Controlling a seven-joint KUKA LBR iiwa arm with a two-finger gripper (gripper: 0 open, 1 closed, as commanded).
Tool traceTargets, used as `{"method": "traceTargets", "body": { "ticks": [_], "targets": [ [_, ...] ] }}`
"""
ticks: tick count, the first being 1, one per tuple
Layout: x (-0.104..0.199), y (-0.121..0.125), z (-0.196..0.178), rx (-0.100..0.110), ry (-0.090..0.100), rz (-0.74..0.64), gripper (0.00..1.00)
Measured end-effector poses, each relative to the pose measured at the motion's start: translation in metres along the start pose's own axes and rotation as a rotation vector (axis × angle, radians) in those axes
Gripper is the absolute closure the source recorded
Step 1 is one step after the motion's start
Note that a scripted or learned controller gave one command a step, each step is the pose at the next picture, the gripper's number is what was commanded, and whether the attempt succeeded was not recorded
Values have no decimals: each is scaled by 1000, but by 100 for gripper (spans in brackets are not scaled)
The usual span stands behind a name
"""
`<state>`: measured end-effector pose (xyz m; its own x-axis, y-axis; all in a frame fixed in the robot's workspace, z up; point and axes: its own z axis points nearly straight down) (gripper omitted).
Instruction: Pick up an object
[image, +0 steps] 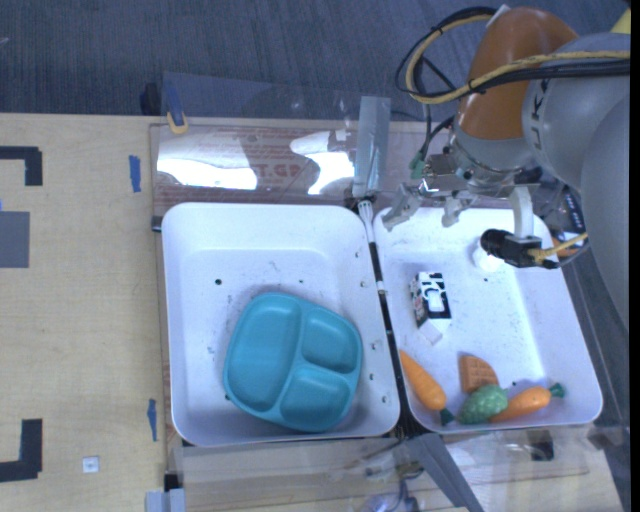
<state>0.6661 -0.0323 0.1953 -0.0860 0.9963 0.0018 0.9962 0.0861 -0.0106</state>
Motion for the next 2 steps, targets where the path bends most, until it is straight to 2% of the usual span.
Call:
{"method": "traceTargets", "body": {
  "ticks": [1,2],
  "targets": [
    [-39,-84,12,-10,-4,54,0],
    [-36,-83,12,-11,-2,50,0]
  ]
}}
